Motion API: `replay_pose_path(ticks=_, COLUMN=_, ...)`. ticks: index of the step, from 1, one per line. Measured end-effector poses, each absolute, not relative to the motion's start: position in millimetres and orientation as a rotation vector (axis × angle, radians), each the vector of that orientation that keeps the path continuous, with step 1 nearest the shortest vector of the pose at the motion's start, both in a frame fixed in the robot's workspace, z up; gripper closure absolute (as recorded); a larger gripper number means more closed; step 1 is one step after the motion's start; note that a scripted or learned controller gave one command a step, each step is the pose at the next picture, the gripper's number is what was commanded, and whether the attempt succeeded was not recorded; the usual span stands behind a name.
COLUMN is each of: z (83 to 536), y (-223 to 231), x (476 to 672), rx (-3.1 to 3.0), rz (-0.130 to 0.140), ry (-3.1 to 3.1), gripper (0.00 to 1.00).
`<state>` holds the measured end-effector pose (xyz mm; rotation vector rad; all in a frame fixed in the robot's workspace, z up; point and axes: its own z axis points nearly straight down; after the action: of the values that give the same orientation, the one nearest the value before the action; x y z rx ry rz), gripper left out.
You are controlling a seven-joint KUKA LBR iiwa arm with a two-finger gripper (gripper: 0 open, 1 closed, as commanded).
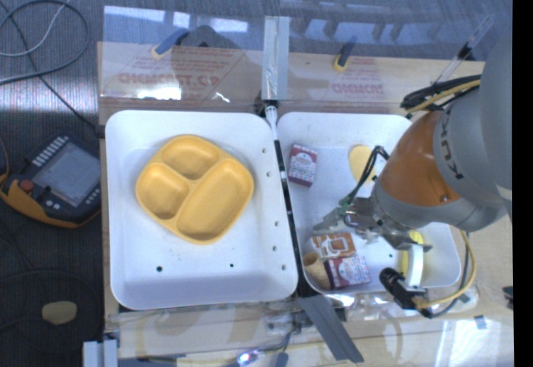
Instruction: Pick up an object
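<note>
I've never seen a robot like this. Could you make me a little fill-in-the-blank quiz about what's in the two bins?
The yellow divided plate lies in the ____ bin.
The plate has ____ compartments.
The small red box lies in the same bin as the ____.
The band above the arm's wrist is ____.

Missing words: left; three; gripper; orange
</note>
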<state>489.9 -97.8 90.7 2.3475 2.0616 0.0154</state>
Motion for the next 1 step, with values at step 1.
replay_pose_path(ticks=1, z=90.4, y=-98.2, x=489.9, rx=2.452, rz=0.022, ry=1.948, gripper=0.00)
